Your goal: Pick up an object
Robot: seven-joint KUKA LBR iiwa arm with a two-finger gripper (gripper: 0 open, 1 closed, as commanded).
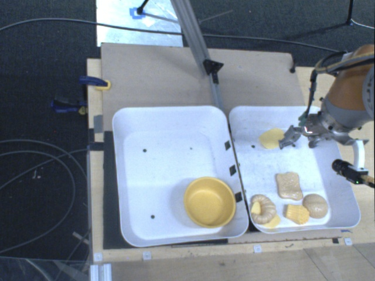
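Jaws (289, 138) hang in the right bin's (340, 218) upper part; whether parted or clenched we cannot tell. Our likeliest target, the flat yellow piece (271, 138), lies just left, touching.

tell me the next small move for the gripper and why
Probably a short descent toward the view's left onto the flat yellow piece. The gripper sits just beside it in the right bin, with nothing visibly between its fingers, and that piece lies apart from the other items, so it looks like the easiest pick.
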